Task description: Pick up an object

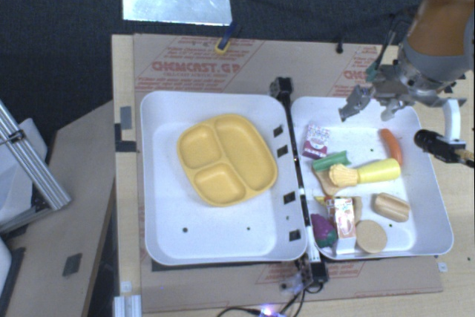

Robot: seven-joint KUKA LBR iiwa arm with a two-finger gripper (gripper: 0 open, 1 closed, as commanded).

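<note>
toy food fills the right bin (438, 223), and none of it sits between the gripper's fingers. the gripper (371, 105) hangs over the far edge of that bin, near its upper rim, with its two fingers spread apart and nothing between them. the nearest item is a small pink-and-white packet (317, 138), lying a little toward the camera and to the left of the fingertips. an orange carrot (392, 145) lies just to the right of and nearer than the gripper, close to the bin's right side. further toward the near edge, a yellow corn cob (368, 173) lies across the middle of the bin, with a green piece (330, 160) touching its left end. below these are a tan bread roll (390, 206), a round biscuit-coloured disc (371, 236), a red-and-white carton (344, 218) and a purple item (323, 229), which may be a grape bunch though it is too small to be sure. all of these are well apart from the gripper.

the left bin (159, 226) holds a yellow divided plate (226, 157) with three compartments, lying tilted near the bin's centre. the arm's orange band (445, 7) shows at the upper right, above the grey wrist.
</note>
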